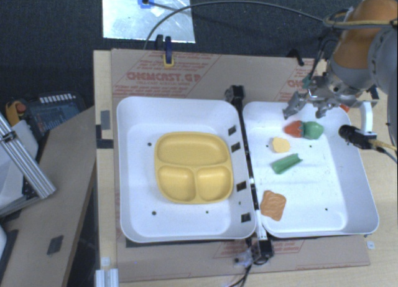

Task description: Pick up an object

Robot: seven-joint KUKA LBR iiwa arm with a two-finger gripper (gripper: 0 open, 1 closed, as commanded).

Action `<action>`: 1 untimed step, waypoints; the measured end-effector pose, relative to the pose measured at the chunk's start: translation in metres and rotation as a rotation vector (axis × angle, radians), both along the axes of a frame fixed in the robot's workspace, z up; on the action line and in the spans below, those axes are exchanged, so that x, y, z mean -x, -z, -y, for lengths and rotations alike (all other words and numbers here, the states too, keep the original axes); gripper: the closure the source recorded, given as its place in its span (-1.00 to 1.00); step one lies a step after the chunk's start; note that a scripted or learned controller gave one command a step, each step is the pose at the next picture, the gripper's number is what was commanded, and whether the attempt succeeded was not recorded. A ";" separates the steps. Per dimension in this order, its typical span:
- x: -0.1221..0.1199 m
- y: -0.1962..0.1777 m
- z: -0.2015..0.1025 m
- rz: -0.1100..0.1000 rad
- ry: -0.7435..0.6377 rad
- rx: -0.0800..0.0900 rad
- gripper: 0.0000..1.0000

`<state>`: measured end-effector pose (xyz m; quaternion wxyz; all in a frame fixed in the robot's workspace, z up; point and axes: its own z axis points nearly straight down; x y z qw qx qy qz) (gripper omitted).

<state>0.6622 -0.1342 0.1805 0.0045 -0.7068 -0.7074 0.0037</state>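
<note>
Camera view, left bin (134, 155) holding yellow tray (193, 166), right bin (348, 186) holding toy foods (286, 164), hand (307, 110) spread, nothing grasped.

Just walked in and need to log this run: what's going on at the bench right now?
The grey arm has reached in from the right, and its gripper hangs open over the far end of the right bin, just above a red-and-green toy; nothing sits between the jaws. A yellow piece, a green piece and an orange piece lie loose in that bin. The left bin holds a yellow divided tray.
</note>
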 end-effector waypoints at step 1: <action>-0.003 -0.009 0.000 0.013 -0.002 0.002 -1.00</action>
